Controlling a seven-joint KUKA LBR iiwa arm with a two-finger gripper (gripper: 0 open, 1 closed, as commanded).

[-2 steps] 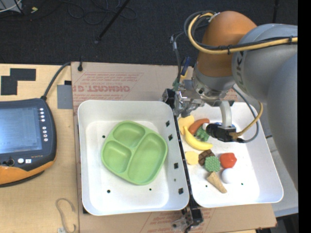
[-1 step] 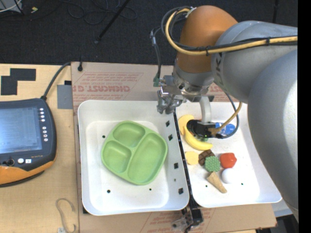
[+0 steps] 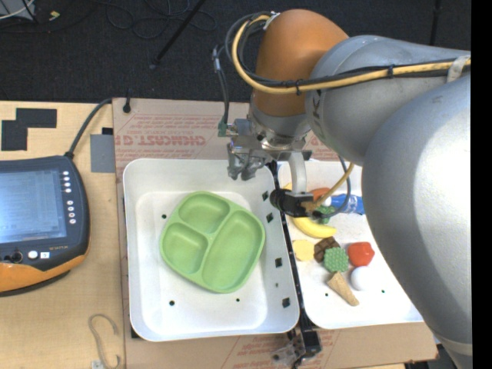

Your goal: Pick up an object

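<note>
My gripper [image 3: 246, 164] hangs over the back right corner of the left bin [image 3: 146, 298], under the orange wrist band. Nothing shows in it. A green divided plate [image 3: 211, 241] lies in the middle of that bin, in front of and slightly left of the gripper. The right bin [image 3: 384, 302] holds small toy foods: a yellow banana [image 3: 314, 227], a yellow block [image 3: 304, 250], a brown piece [image 3: 327, 246], a green round piece [image 3: 336, 260], a red piece [image 3: 360, 254], an ice-cream cone [image 3: 342, 287] and a blue bottle [image 3: 347, 204]. The arm hides the back of the right bin.
A control tablet [image 3: 34, 214] with an orange rim lies on the bench at the far left. Cardboard [image 3: 165, 133] lies under both bins. The divider wall [image 3: 286, 267] between the bins runs just right of the gripper.
</note>
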